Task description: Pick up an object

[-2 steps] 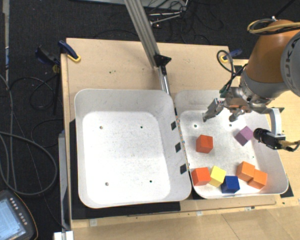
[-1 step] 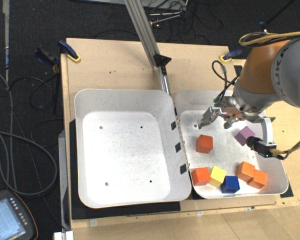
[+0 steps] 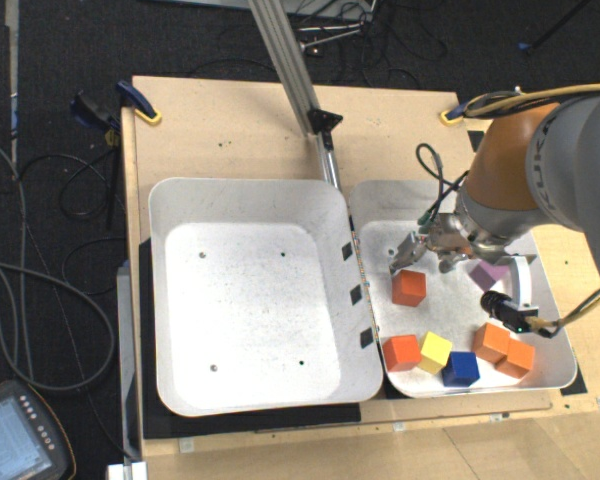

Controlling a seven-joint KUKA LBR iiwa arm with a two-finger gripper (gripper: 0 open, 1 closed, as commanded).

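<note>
My gripper (image 3: 425,259) hangs over the right bin (image 3: 550,313), near its left-centre, open with nothing between its fingers. An orange-red cube (image 3: 409,288) lies just in front of the left fingertip, apart from it. Along the bin's front edge lie an orange cube (image 3: 401,351), a yellow cube (image 3: 435,351), a blue cube (image 3: 461,368) and two orange blocks (image 3: 495,339) (image 3: 517,359). A purple piece (image 3: 491,271) is partly hidden under the wrist.
The left bin (image 3: 170,268) lies beside the right one. A slanted metal pole (image 3: 285,53) runs down to the ridge between the bins. Clamps sit at the bench's back corners (image 3: 140,103).
</note>
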